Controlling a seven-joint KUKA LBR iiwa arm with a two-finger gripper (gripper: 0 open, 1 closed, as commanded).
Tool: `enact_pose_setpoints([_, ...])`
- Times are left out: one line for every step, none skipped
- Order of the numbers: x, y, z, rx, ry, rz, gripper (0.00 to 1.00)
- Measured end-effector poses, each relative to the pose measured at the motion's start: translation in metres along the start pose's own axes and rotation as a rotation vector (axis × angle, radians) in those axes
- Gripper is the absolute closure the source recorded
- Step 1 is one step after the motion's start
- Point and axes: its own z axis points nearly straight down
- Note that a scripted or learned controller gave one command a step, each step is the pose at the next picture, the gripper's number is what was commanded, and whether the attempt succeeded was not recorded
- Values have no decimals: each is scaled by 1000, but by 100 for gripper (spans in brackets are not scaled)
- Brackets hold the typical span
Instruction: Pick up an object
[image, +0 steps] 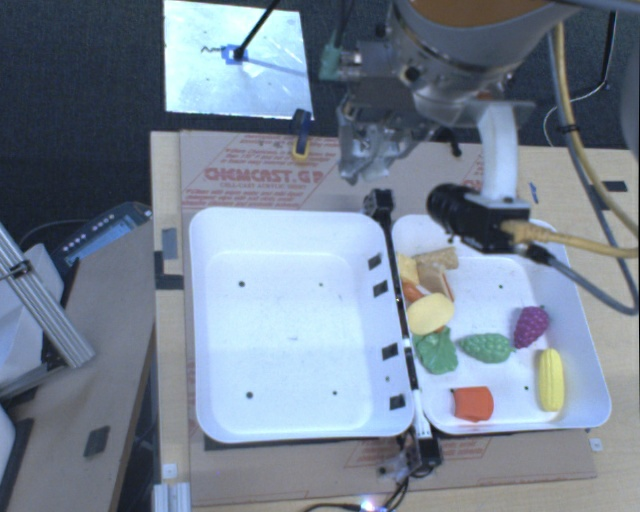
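Overhead, the gripper is hanging above the far edge of the bench, beyond both bins; whether it is spread or pressed together, I cannot tell. Nothing is showing between its tips. The right bin is holding the objects: a purple grape bunch, a yellow corn cob, an orange block near its front edge.

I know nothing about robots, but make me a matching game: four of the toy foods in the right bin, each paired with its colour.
Things:
1. grapes
2. corn cob
3. block at the front
4. bumpy vegetable in the middle

Colours:
A. orange
B. green
C. purple
D. yellow

Pairs: 1-C, 2-D, 3-A, 4-B
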Motion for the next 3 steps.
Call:
enact_pose_setpoints([0, 0, -11, -1, 1, -3, 100])
enact_pose_setpoints([0, 1, -22, -3, 2, -6, 100])
enact_pose_setpoints([0, 1, -33, -5, 3, -8, 100])
